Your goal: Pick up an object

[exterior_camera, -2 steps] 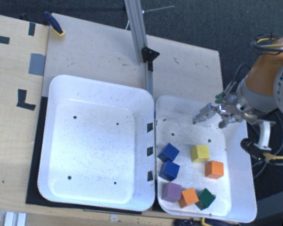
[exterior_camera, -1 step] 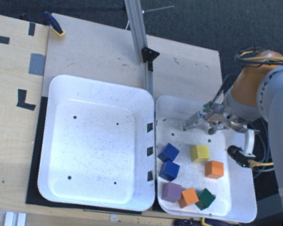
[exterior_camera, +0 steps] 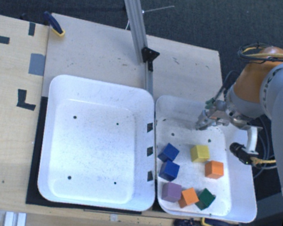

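Along the near edge of the right bin (exterior_camera: pixel 239 205) we see purple, orange and green cubes; two blue cubes, a yellow cube (exterior_camera: pixel 199 153) and another orange one sit mid-bin. We judge them light, rigid, best gripped across flat faces. The gripper (exterior_camera: pixel 203 124) hovers near the far edge; its opening cannot be told.

The shallow white left bin (exterior_camera: pixel 95 145) offers bare floor throughout. In the shallow white right bin (exterior_camera: pixel 203 164), seven small coloured cubes crowd the near half, while the far half is occupied by the grey arm's two-finger gripper (exterior_camera: pixel 205 122). A slanted grey metal pole (exterior_camera: pixel 138 25) crosses above the bench beyond the bins.
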Motion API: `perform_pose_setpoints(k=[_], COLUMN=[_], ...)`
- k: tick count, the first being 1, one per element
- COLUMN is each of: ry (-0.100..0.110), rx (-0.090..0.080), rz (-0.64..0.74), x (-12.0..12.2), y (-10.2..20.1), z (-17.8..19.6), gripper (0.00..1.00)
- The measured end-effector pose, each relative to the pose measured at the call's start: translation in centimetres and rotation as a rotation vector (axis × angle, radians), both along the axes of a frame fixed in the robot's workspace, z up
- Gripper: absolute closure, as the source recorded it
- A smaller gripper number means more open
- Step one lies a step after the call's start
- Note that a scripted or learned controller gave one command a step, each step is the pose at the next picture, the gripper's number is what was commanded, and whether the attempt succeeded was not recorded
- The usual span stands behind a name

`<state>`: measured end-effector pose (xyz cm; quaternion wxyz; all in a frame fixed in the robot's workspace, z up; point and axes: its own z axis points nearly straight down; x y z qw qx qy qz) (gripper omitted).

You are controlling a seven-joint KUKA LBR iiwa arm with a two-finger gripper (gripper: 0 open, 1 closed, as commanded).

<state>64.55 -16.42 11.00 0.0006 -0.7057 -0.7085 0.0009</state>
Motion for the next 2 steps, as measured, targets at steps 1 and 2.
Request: perform_pose_setpoints(k=[1,2], ry=[-0.008,-0.009], rx=[-0.001,-0.001], rz=[-0.002,-0.002], x=[0.4,0.8], y=[0.5,0.6], z=[6.2,12.6], gripper=[1.00,1.00])
